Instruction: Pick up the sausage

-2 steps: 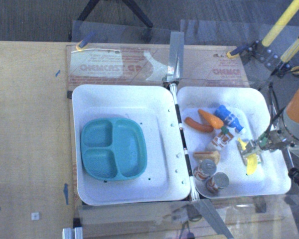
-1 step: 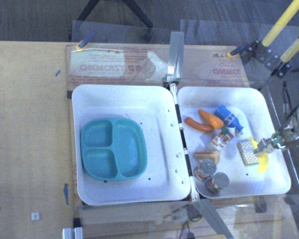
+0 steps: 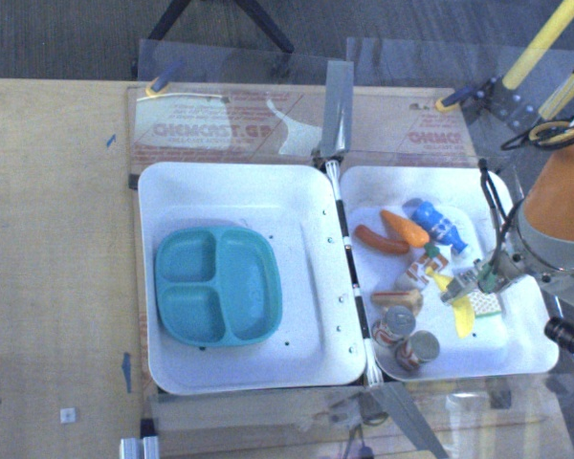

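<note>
The sausage (image 3: 381, 241), reddish brown and slightly curved, lies in the upper left part of the right bin (image 3: 526, 352). An orange carrot (image 3: 405, 228) touches its upper right side. My gripper (image 3: 467, 285) hangs low over the middle right of that bin, roughly a hand's width right of and below the sausage, just above a yellow piece (image 3: 464, 316) and a pale green card (image 3: 485, 303). Nothing shows as held in it. The grey arm with its orange band (image 3: 558, 199) comes in from the right edge.
A blue bottle (image 3: 437, 224) lies right of the carrot. A small packet (image 3: 424, 268), a tan block (image 3: 398, 299) and two cans (image 3: 408, 338) fill the bin's lower left. The left bin (image 3: 306, 208) holds a teal divided plate (image 3: 218, 287).
</note>
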Tool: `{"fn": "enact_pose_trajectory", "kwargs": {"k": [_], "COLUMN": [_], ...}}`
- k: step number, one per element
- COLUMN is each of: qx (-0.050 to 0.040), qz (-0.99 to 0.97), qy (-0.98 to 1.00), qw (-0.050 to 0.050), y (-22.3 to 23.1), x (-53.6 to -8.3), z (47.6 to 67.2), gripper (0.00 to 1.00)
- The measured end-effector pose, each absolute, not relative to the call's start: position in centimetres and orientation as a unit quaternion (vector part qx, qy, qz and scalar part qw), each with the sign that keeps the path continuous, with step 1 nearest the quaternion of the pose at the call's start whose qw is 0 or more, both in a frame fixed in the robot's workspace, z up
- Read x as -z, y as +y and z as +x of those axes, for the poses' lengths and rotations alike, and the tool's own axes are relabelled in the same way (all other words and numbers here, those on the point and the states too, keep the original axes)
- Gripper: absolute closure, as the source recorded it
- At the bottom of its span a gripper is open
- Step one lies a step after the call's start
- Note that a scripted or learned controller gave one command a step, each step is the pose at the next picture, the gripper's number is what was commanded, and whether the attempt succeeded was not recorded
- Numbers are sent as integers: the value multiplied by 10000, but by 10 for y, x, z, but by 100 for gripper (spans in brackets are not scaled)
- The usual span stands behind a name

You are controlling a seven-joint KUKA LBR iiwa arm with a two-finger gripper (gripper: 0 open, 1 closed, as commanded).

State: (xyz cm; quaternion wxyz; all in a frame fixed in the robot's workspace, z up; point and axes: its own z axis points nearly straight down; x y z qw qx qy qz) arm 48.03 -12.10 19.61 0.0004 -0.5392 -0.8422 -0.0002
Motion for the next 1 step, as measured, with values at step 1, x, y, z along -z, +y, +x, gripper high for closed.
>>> {"fn": "enact_pose_trajectory", "kwargs": {"k": [1], "qx": [2], "qz": [-5395], "qy": [-8420], "qw": [2], "y": [-121], "x": [-196], "z": [480], "gripper": [0]}}
